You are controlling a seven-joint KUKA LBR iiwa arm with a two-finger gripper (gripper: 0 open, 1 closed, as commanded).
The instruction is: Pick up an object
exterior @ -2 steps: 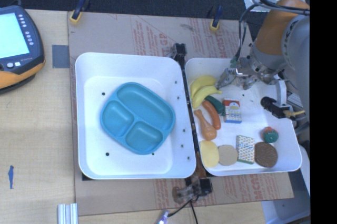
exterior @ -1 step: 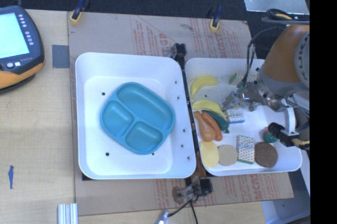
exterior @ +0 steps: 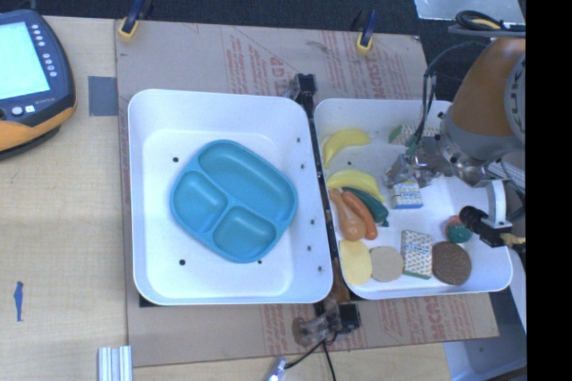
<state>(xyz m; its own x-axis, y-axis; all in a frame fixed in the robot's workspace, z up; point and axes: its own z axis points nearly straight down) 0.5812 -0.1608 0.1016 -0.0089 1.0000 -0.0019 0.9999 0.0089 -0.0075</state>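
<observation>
The arm (exterior: 487, 97) reached in over the right bin (exterior: 357, 111), and its gripper (exterior: 413, 169) hung low above the middle of that bin. The metal parts at its tip were a tangle from this angle; whether the fingers were spread or pressed together, I cannot tell. Nothing could be seen held between them. Just below the tip lay a small blue-and-white box (exterior: 407, 196), near it but apparently apart.

Along the bin's left wall lay two bananas (exterior: 344, 142), one near the far corner and one (exterior: 354, 182) further down. A hot dog (exterior: 351, 215) and a dark green piece (exterior: 373, 207) sat against the lower banana. By the near edge lay a pale yellow disc (exterior: 355, 263), a tan disc (exterior: 386, 264), a patterned packet (exterior: 416, 252) and a brown disc (exterior: 451, 264) in a row. A small teal piece (exterior: 459, 233) lay close to the right wall.

The left bin (exterior: 143, 191) held a blue divided plate (exterior: 233, 200) at its middle. A handheld controller (exterior: 31, 80) rested at the bench's far left edge.
</observation>
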